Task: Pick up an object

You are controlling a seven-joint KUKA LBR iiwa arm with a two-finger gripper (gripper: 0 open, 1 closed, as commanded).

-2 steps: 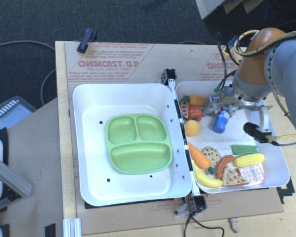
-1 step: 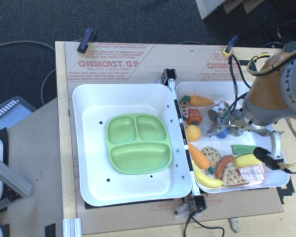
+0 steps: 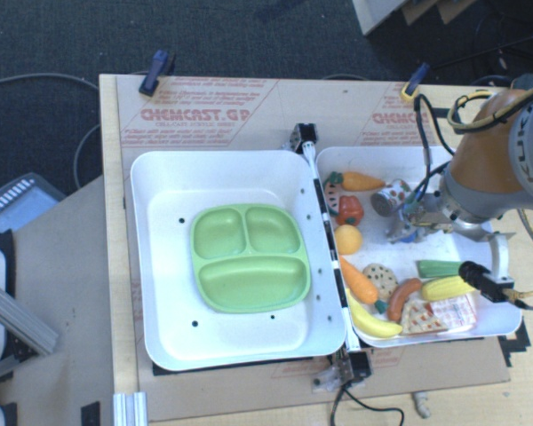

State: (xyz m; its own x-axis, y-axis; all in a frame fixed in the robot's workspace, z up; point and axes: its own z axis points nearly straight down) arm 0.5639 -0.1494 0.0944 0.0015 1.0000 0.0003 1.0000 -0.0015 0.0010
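You cannot tell how the gripper (image 3: 407,224) stands; it sits low in the right bin (image 3: 506,327), above the toy food. Just left of it lie a strawberry (image 3: 348,208), a carrot (image 3: 362,182) and a yellow ball (image 3: 347,239). Nearer you: corn (image 3: 447,287), a banana (image 3: 374,320). The left bin (image 3: 160,264) holds a green divided plate (image 3: 250,257).
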